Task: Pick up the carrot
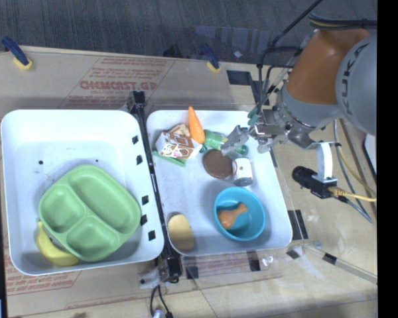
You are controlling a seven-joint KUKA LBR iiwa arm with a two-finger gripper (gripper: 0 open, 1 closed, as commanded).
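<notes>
You see the carrot [196,125] lying at the back of the right bin [278,204], touching a snack packet [178,144]. The pincer [239,140] hangs just right of it, over a green item [214,139]; you cannot tell how far it is open, and it grips nothing visibly.
</notes>
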